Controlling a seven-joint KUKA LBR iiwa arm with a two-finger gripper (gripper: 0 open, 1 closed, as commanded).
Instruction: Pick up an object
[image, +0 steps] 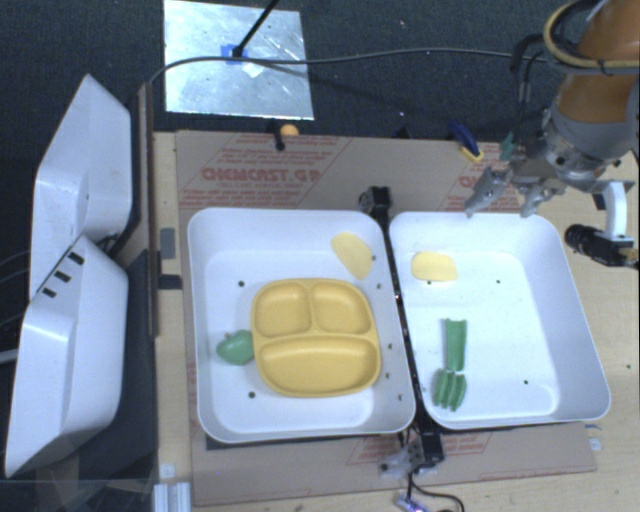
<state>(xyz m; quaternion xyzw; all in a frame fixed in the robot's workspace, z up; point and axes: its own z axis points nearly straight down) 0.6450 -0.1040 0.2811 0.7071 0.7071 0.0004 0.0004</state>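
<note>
Yellow things number three: tray (316, 336), two chips (351, 254); green, two.

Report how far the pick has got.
Done: nothing lifted yet. The yellow piece and the green bean-like item lie on the floor of the right bin, and the yellow divided tray sits in the left bin. In hand: the gripper hovers open above the right bin's far edge, holding nothing. Left: descend, grasp, lift.
</note>
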